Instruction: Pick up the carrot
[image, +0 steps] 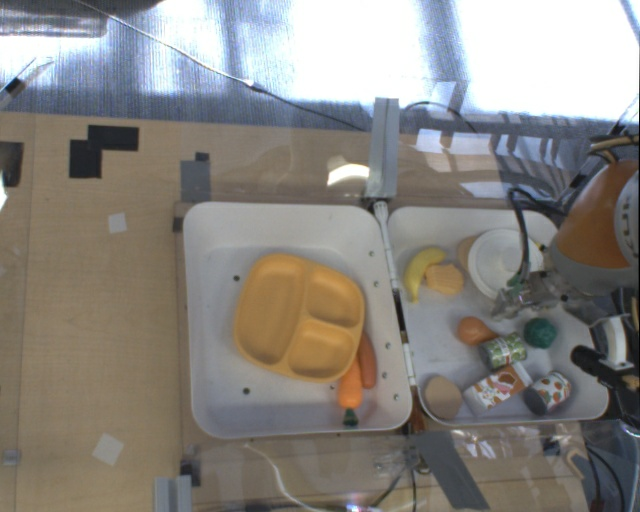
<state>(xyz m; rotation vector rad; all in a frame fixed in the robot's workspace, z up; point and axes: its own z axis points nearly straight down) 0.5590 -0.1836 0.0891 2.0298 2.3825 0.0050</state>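
Sunlight falls across the far part of a tan wooden bench (90, 330) that carries two shallow white bins side by side. Inside the left bin (215, 300) a yellow divided tray (297, 316) lies tilted, and just off its near right corner sits the carrot (351, 385), orange with a small green tip pointing toward the near edge; it touches a reddish sausage (367, 361) lying beside it against the bin's right wall. The right bin (425, 335) holds a clutter of toy food: a banana (419, 268) near the far left, a pale orange chunk (445, 279) beside it, a white round bowl (505, 261) farther right, an orange rounded piece (474, 330), a green-labelled can (502, 350), a dark green ball (541, 332), a tan disc (442, 396), a red and white carton (497, 388) and a small patterned can (550, 391). Reaching in from the right, the arm with its orange band (600, 225) hangs over the right bin, and the gripper (527, 296) sits just near the bowl, well apart from the carrot. Whether the claw is spread or closed cannot be told from this view.
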